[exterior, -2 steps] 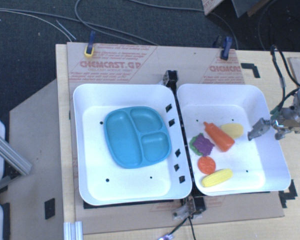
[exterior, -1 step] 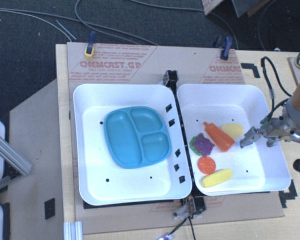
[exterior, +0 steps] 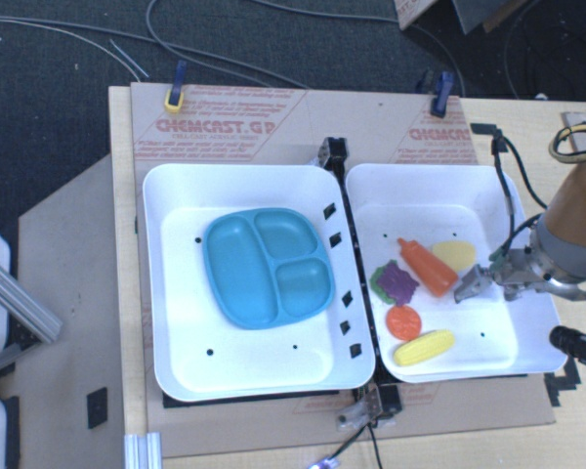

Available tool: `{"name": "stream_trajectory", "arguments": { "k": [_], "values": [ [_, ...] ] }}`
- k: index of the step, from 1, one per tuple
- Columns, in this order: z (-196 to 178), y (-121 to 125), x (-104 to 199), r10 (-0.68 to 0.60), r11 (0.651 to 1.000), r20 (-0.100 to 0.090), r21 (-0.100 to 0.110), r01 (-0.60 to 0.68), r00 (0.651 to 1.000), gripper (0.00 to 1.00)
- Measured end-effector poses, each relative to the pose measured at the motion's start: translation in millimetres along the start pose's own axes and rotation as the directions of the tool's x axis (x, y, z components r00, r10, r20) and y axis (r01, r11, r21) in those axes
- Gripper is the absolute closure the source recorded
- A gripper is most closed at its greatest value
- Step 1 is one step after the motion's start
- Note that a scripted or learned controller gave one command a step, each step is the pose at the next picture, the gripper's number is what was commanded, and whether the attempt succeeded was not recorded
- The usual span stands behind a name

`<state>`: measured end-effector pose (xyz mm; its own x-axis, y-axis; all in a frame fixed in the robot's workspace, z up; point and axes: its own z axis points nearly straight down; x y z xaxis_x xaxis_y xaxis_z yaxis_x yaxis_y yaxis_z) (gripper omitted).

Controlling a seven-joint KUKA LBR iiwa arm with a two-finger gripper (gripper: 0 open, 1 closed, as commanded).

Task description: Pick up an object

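The right bin holds an orange bottle-shaped toy, a pale yellow piece, a purple grape bunch, a red-orange round piece and a yellow corn cob. My gripper reaches in from the right, low over the bin floor, just right of the orange toy's lower end and below the pale yellow piece. Whether it touches either is unclear.
The left bin holds a blue divided plate. A black divider with clips runs between the bins. Cables trail at the right bin's far right corner. Clamps sit at the board's back edge.
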<state>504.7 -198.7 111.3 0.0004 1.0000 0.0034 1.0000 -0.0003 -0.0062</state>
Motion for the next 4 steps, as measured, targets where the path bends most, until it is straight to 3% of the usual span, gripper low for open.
{"name": "stream_trajectory", "arguments": {
  "k": [1,4],
  "values": [
    [-15,2,0,0.0,1.0,0.002,-0.007,0.0,1.0,1.0],
    [-149,17,3,-0.002,1.0,0.006,-0.012,0.002,1.0,1.0]
  ]
}}
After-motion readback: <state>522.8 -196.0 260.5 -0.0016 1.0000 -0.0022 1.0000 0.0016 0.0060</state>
